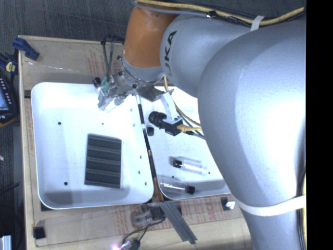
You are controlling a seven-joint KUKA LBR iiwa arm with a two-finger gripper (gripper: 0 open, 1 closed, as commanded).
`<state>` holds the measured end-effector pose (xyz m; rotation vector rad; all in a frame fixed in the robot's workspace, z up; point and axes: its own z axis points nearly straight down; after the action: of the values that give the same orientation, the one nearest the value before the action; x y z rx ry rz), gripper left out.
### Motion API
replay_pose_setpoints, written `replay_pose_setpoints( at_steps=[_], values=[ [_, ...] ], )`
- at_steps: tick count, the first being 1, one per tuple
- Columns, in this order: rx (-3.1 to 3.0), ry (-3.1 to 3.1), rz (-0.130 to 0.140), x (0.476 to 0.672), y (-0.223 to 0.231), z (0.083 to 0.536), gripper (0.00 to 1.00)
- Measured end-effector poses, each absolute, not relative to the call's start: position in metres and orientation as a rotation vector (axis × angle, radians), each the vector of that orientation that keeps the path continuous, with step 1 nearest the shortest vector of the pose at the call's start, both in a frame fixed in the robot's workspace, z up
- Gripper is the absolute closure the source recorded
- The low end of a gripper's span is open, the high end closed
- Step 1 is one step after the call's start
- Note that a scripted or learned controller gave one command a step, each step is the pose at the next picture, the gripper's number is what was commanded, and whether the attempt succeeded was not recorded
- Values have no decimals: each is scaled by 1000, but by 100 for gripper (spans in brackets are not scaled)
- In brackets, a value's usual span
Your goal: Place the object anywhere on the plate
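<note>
View from above of a wooden surface carrying two shallow white bins side by side.

Nearest the viewer, in the left bin, a dark ribbed rectangular plate lies flat towards the front, with nothing on it. In the right bin, also near the front, lie two clear tubes with black caps: the front tube close to the near rim, and the second tube just behind it. These look like the objects meant for the plate, and both are well apart from it, across the divide between the bins.

Further back, the large grey arm reaches in from the right and covers much of the right bin. Its orange band sits above the wrist.

Furthest back, the pincer hangs over the rear of the left bin, behind the plate and clear of it. The tip is small and cluttered, so it cannot be told whether it is released or clenched, or whether anything is in it. It appears to touch nothing in the bin.

To do this step well, if a tube is held, the pincer should travel forward until it is squarely over the ribbed plate, descend low, and let go gently with the tube lying along the ribs so it cannot roll off. If nothing is held, a tube must first be fetched from the right bin.
</note>
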<state>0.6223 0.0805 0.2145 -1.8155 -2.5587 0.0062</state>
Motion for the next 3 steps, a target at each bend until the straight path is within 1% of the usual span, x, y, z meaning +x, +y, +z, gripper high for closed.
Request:
replay_pose_setpoints(
  at_steps=[1, 2, 3],
  values=[
    [-1779, -2584, 8, 508, 123, 182, 100],
    [-2402, -2023, 2, 508, 117, 93, 100],
    [-2784, -1455, -9, 479, 187, 94, 100]
  ],
)
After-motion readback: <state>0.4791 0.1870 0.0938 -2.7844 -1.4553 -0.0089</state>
